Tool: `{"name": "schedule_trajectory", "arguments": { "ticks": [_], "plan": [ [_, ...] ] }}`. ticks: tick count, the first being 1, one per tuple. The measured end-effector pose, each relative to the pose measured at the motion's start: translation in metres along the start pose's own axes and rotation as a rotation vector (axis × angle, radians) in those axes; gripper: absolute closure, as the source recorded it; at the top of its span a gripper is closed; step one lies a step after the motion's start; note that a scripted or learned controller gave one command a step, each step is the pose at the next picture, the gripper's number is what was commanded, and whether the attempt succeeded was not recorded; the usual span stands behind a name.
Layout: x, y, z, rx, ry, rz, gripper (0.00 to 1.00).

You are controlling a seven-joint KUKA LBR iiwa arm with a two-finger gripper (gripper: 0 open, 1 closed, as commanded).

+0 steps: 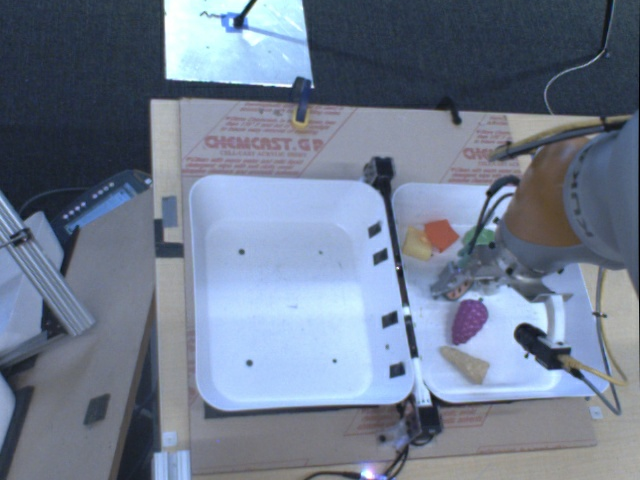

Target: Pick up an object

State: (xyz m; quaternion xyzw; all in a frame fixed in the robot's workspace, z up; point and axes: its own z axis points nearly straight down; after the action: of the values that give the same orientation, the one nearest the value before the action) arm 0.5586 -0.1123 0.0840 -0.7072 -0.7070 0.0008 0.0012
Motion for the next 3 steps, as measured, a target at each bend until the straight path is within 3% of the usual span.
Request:
{"name": "schedule_trajectory", "arguments": {
  "ticks": [1,2,3],
  "plan": [
    [0.000,0.003,-0.011,-0.005,-0.001,-0.003,1.00],
    [0.013,-0.076,0.001,0.003,0.002,0.001,1.00],
    [-0.051,-0.017,-0.030,-0.011,-0.006,0.000,1.00]
  ]
}}
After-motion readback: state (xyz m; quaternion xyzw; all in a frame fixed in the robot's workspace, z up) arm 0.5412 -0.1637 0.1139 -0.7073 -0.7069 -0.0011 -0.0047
